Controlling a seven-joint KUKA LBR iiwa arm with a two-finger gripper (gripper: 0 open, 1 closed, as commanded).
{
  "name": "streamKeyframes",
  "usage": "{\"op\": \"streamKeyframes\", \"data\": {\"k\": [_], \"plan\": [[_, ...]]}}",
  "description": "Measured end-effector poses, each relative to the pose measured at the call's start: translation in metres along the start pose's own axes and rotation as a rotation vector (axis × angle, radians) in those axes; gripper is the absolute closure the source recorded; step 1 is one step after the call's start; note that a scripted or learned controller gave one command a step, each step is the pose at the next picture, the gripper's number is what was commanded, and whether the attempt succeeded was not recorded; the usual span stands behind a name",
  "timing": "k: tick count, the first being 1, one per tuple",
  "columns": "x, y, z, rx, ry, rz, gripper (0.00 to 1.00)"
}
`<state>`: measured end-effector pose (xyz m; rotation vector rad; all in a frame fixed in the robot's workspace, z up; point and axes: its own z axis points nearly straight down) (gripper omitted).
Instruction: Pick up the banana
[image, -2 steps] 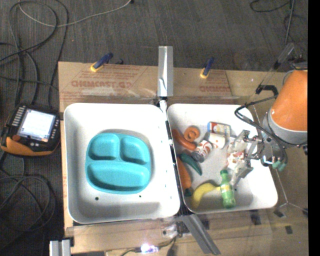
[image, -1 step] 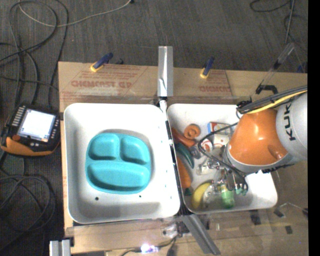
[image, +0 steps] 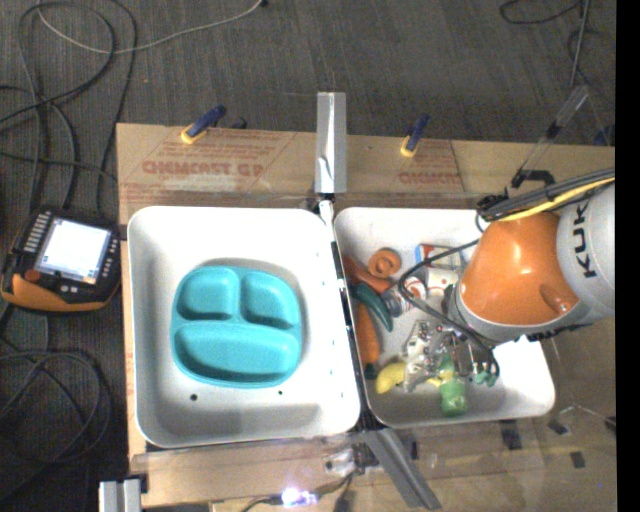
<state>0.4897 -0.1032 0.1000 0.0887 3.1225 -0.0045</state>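
Camera view shows the arm (image: 540, 270) reaching over the right bin (image: 535, 395), while the left bin (image: 150, 300) holds a turquoise divided tray (image: 238, 325). The gripper (image: 440, 352) hangs low among the clutter, right by the banana (image: 395, 377), which lies on the bin floor near a carrot (image: 367, 338). The banana looks not yet lifted, so the grasp and raise remain.

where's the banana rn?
The small yellow banana lies in the right white bin, near its front-left corner, just right of the long orange carrot and left of the claw.
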Motion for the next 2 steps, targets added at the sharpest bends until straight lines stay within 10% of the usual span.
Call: {"op": "streamKeyframes", "data": {"k": [1,2], "plan": [[0.006,0.033,-0.084,-0.003,0.017,-0.055,1.0],[-0.094,0.059,-0.105,-0.004,0.015,-0.067,1.0]]}}
